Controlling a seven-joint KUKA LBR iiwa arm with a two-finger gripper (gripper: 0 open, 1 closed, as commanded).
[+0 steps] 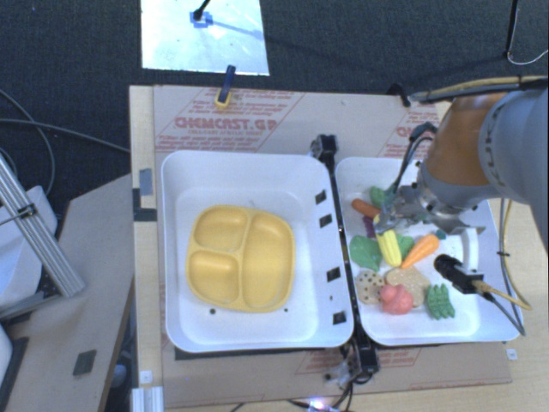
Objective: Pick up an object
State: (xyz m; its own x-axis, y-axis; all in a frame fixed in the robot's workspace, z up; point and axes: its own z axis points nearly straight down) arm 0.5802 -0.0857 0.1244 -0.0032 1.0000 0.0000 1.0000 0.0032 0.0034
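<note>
Where toy food [403, 264] crowds the right bin [489, 316], hand [396, 217] low among it.

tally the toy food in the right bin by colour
Right bin, toy food that shows clear of the arm:
orange: 2 (carrot, piece)
green: 2 (leaf, ridged piece)
yellow: 1 (corn)
pink: 1
tan: 2 (cookie, slice)
total: 8

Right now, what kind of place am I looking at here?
Probably a robotics lab test bench: a robot arm reaches over two white bins, one holding a yellow divided plate, the other toy food such as a carrot and corn.
</note>
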